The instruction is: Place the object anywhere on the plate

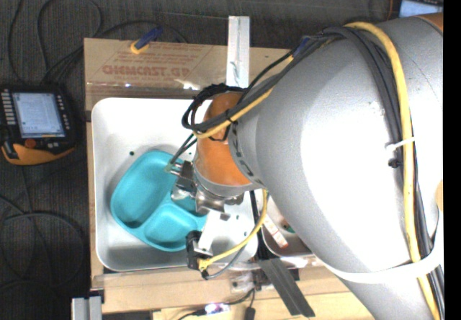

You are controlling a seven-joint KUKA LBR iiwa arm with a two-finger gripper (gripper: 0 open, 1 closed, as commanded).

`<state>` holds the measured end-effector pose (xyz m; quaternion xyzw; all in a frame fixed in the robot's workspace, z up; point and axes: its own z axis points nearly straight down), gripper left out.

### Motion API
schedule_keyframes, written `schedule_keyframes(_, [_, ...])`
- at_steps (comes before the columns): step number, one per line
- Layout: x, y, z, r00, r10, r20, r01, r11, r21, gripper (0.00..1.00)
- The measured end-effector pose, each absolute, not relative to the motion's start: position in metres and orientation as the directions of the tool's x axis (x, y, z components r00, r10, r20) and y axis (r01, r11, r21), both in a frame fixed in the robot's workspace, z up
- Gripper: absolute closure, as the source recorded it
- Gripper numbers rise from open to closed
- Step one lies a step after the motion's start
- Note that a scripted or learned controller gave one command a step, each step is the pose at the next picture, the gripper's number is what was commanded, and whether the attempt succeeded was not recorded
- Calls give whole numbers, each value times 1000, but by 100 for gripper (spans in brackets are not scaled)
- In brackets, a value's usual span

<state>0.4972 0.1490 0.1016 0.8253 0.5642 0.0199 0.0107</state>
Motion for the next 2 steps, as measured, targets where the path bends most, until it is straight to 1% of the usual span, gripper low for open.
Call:
schedule_keyframes(1, [494, 148, 107, 363, 932, 15, 931, -364, 26, 100])
schedule_keyframes(2, [499, 163, 98, 49, 999, -9, 998, -48, 42, 100])
